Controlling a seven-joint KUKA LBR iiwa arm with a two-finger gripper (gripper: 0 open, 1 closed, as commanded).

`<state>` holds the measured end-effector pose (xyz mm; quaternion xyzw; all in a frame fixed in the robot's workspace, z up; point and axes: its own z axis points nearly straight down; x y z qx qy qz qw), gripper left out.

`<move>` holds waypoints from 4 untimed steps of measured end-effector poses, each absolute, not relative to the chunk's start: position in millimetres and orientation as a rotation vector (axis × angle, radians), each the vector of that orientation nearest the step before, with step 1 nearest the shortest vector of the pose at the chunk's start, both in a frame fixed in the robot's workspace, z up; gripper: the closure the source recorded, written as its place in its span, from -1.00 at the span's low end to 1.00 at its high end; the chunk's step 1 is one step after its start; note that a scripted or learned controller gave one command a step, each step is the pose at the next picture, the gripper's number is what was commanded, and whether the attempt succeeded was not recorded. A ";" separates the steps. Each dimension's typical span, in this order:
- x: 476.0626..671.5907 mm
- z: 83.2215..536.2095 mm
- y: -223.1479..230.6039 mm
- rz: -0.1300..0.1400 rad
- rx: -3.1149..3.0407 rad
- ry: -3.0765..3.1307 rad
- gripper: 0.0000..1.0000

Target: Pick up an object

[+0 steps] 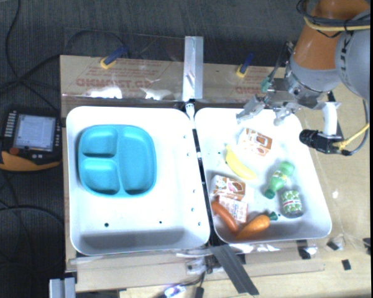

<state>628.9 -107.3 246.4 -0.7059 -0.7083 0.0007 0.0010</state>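
snack box [257,142]: white and orange, lying flat at the right bin's far end
banana [240,164]: yellow, lying slantwise just beneath it
green bottle [278,179]: lying tilted beside a green can [291,202]
carton [230,197]: lying above a sausage [224,216]
carrot [254,225]: lying along the near wall

You're looking at a robotics lab setup, not a kitchen — the worktop [336,185] is bare board w/ two white bins [137,231] fixed side by side. Clamps [114,57] pin a plastic sheet at the back edge, cables [12,17] trail over dark carpet, and a teach pendant [30,135] sits at left. The food is toy stuff — plastic carrot [256,225], banana [239,164].
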 end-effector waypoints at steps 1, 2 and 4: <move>647.8 127.6 -97.5 -0.009 -2.077 -2.371 -1.00; 607.4 96.7 -97.2 0.000 -2.135 -2.302 -1.00; 629.1 213.1 -57.5 0.005 -2.345 -2.091 1.00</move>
